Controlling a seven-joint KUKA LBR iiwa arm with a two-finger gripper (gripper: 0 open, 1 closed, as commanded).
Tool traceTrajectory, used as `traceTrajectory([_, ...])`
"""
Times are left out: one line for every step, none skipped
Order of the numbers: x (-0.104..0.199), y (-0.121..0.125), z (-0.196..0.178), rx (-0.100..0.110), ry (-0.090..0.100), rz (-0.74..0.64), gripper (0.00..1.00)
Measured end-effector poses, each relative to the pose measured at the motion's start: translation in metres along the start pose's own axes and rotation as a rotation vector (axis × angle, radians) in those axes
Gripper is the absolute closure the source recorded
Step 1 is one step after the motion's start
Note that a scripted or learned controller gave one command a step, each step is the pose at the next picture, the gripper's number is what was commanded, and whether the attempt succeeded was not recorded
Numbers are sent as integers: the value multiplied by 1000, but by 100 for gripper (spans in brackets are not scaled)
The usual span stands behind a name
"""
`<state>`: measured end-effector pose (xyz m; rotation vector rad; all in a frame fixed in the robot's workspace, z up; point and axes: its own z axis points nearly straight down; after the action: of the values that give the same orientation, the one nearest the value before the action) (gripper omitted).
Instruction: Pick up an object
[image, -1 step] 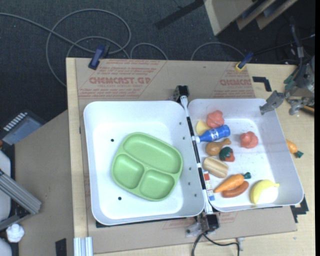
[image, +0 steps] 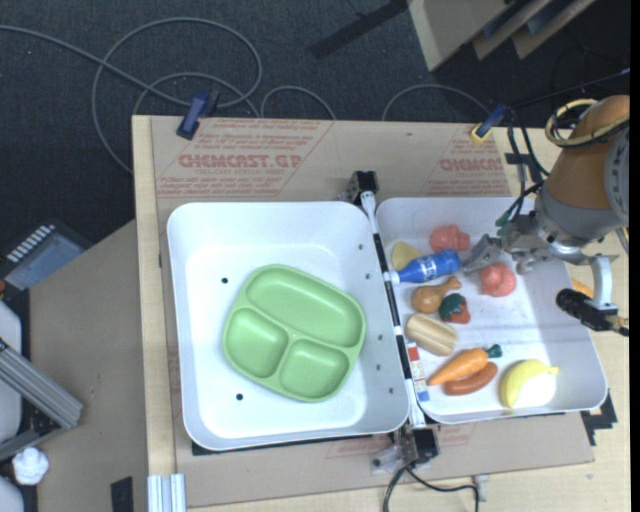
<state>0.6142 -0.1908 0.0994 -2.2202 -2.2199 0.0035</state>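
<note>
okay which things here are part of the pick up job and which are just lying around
Job: gripper; right bin with blue bottle, carrot, lemon, hot dog, two pink items.

Lying about: green divided plate, left bin, blue clamps.

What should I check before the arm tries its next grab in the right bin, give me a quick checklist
1. Gripper is over the right bin: ok.
2. A target lies close to it: ok, the pink toy sits just below, the blue bottle to its left.
3. Fingers open: cannot tell, too small and blurred.
4. Nothing already held: cannot tell.
5. Room around the target: not ok, the chicken leg and hot dog crowd nearby.
6. Green divided tray in the left bin is out of the way: ok.
</note>
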Motion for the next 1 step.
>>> traceTrajectory([6,-15,14,-5,-9,4,0])
